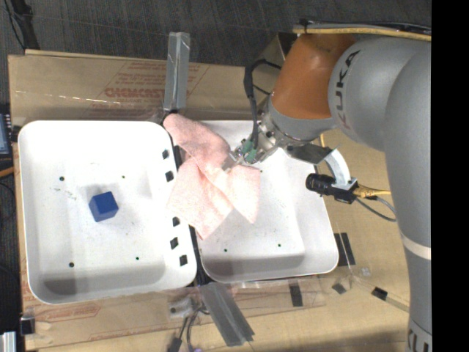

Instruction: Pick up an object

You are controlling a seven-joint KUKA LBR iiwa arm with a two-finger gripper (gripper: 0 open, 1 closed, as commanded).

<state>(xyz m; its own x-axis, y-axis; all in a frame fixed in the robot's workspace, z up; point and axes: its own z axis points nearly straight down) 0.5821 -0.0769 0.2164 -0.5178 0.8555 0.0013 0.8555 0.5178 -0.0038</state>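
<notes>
The gripper (236, 160) pinches a fold of the pink cloth (212, 178), whose loose end drapes over the divide between the bins (hence the sag). The blue cube (104, 205) sits apart in the left bin (44, 270).

A bulky grey arm (396, 108) bearing dark KUKA lettering (343, 86), a broad orange band (311, 75) above the wrist, black cables (253, 86) looping alongside, and a small green part (250, 151) by the gripper.

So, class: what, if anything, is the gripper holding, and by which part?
The gripper pinches the pink cloth at its upper right part, near the middle of the folds.
</notes>
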